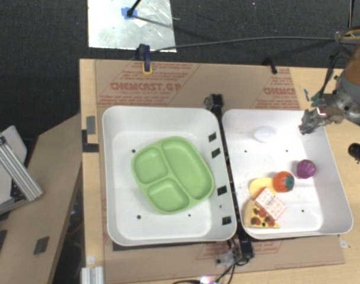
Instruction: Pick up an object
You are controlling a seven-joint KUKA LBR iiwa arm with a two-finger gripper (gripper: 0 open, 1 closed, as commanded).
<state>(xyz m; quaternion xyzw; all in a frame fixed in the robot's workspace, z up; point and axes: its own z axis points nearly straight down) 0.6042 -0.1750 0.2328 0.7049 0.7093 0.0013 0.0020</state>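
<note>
The right bin [322,223] holds a purple toy [305,168], an orange-red tomato-like toy [283,181], a yellow piece [260,186] and a pizza-slice toy [266,210], all in its near half. A pale round disc [264,134] lies toward the bin's far side. My gripper [311,122] hangs over the far right corner of this bin, above and to the right of the toys, with nothing seen between its fingers. The arm [353,87] comes in from the right.
The left bin [118,158] carries a green divided plate [172,174] in its middle. A black divider with clips [222,158] runs between the bins. A blue and yellow clamp [144,58] sits on the bench's far edge, and a metal frame [11,161] stands left.
</note>
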